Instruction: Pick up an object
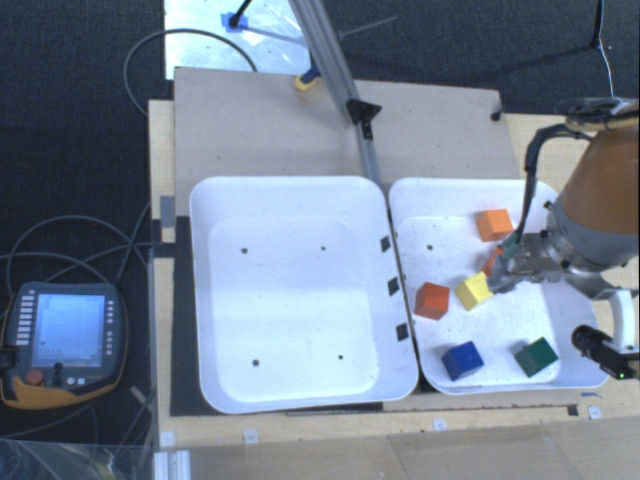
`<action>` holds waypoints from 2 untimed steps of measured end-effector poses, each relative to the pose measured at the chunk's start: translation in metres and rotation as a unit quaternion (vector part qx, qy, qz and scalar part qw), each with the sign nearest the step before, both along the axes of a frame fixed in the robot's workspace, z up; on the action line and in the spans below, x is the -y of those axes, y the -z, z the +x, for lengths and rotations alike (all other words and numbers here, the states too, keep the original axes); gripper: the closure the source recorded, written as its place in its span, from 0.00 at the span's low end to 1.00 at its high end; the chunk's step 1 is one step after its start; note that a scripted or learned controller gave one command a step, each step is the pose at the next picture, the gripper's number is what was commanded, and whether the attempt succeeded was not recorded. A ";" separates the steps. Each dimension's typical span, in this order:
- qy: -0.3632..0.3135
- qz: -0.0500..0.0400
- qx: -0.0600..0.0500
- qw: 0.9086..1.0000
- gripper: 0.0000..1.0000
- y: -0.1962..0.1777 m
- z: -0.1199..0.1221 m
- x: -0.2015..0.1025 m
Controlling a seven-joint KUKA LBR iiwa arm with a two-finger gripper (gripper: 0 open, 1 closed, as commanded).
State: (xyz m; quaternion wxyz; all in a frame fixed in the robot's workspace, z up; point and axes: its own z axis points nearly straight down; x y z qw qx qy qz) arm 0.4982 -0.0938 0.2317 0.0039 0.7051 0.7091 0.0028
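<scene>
Wooden bench [300, 118], two white bins side by side, left bin [290, 288], right bin [440, 218]

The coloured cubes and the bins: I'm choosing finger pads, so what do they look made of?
Blue cube and green cube: probably painted wood or foam, matte, sharp-edged. Right bin: likely moulded plastic, smooth white, rounded rim.

the arm [600, 193] reaches in from the right over the right bin [420, 203]. its gripper [503, 268] sits low among the blocks, just beside the yellow block [474, 291], with a small red piece [491, 263] at its tip. an orange block [493, 224] lies above it, a red-orange block [432, 300] to the left, and blue [462, 359] and green [536, 356] blocks near the front wall. the left bin [290, 193] adjoins it.
</scene>
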 end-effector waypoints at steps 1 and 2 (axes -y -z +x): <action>0.000 0.000 0.000 1.000 1.00 -0.048 -0.005 0.004; 0.000 0.000 -0.002 1.000 1.00 -0.066 -0.004 0.004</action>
